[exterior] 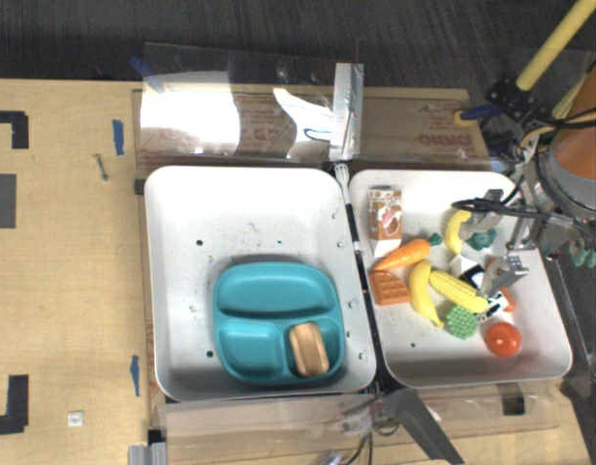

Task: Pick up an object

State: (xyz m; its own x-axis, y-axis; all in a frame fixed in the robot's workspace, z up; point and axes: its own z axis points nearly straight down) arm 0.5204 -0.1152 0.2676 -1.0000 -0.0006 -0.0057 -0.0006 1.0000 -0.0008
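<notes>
I see my gripper (499,275) low in the right bin (545,356), just right of the corn cob (458,291), whose long axis runs upper-left to lower-right toward the tomato (502,338), though whether anything is gripped I cannot tell.

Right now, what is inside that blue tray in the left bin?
A brown bread roll lies in the blue tray's lower right compartment. Whatever is beneath the roll is covered.

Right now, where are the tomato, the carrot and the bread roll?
tomato (502,338), camera view, middle of its red top.
carrot (403,255), camera view, middle of its orange body.
bread roll (309,348), camera view, centre of its crust, in the teal tray.
</notes>
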